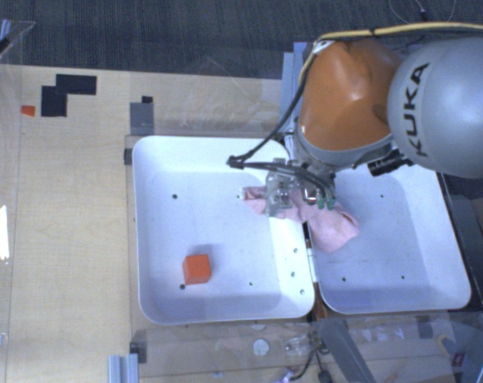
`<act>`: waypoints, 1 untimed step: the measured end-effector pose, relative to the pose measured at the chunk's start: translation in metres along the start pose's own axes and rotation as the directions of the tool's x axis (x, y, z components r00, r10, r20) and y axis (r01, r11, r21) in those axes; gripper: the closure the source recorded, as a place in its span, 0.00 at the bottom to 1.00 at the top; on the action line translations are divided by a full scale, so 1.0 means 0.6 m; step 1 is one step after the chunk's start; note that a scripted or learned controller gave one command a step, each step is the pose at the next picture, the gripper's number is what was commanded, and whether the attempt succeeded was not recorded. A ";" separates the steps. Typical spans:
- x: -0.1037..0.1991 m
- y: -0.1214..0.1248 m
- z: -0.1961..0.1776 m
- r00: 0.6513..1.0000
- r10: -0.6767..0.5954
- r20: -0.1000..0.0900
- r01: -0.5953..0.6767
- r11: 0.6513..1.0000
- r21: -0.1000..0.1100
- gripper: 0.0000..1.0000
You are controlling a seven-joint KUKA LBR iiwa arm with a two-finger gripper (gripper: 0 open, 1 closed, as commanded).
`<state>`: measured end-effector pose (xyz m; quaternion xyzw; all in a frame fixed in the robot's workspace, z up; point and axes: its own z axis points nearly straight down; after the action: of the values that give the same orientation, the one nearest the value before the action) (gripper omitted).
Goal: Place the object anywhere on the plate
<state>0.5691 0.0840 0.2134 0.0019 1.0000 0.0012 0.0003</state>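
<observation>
A small orange cube point(197, 269) lies in the left bin point(169, 214), towards its front. A pink plate point(334, 228) sits across the divide between the two bins, tilted, with its left part hidden under the arm. My gripper point(284, 199) hangs over the plate's left edge, near the right wall of the left bin, well apart from the cube. The big orange wrist band and grey arm cover the space above it.
The right bin point(401, 254) holds part of the pink plate at its left side. Black markers point(64, 92) and a small orange tag point(28, 111) lie on the wooden bench at the far left. A black cable point(249, 152) runs to the gripper.
</observation>
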 end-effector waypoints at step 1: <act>0.046 0.050 -0.006 1.000 -0.009 0.001 0.009 1.000 0.000 1.00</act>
<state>0.5414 0.1144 0.2172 -0.0023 1.0000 0.0012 0.0006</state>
